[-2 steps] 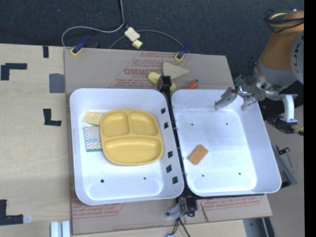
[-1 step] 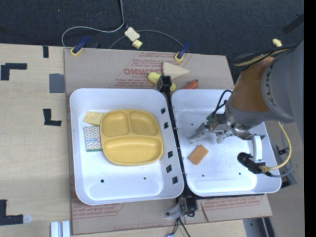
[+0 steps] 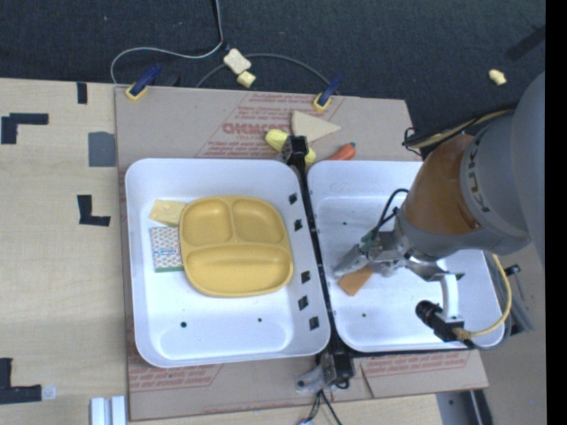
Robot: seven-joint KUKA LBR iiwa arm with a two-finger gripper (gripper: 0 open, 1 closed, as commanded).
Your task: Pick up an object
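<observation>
My gripper is low in the right bin, near its left side. An orange-brown piece lies on the bin floor right beneath the fingertips, touching or nearly touching them. The view does not let me see how the jaws stand around it. In the left bin rests a yellow divided plate. A pale yellow block and a small patterned box lie against the plate's left edge.
The black divider between the bins runs just left of the gripper. Behind the bins, on the cardboard, lie a tan wedge, a yellow piece and an orange piece. The arm covers the right bin's far right part.
</observation>
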